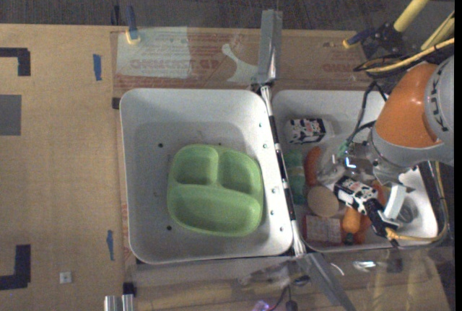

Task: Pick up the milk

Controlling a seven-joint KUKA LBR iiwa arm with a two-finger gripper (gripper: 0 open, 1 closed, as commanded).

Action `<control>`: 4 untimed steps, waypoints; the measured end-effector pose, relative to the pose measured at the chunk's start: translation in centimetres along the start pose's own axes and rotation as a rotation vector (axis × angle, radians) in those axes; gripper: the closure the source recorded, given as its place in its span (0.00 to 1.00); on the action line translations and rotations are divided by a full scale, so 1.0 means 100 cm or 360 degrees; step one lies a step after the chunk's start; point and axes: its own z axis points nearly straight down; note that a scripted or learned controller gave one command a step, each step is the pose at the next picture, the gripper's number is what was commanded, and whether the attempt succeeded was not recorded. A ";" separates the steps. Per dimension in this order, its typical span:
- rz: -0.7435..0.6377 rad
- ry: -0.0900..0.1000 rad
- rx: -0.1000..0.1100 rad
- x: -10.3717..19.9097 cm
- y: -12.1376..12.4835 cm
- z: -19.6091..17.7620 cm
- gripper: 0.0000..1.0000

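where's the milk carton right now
The milk carton lies near the far wall of the right bin, close to the divider between the bins, just above the orange carrot-like item.

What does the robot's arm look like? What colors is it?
The arm is fat and rounded, grey with a big shiny orange band above the wrist. Its end effector is small, black and white, with thin dark cables running beside it.

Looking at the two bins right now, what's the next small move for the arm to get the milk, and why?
Probably shift the gripper toward the far end of the right bin, over the milk carton. The carton lies apart there, while the gripper sits over the cluttered toy food nearer the camera.
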 end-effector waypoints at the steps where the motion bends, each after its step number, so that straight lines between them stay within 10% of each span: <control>1: 0.0002 -0.0002 -0.0005 0.000 0.002 -0.009 1.00; 2: 0.0191 0.0001 -0.0007 0.002 -0.004 -0.002 1.00; 3: -0.0020 -0.0002 0.0010 0.038 -0.060 -0.096 1.00; 4: -0.0492 -0.0002 0.0004 0.037 -0.035 -0.112 1.00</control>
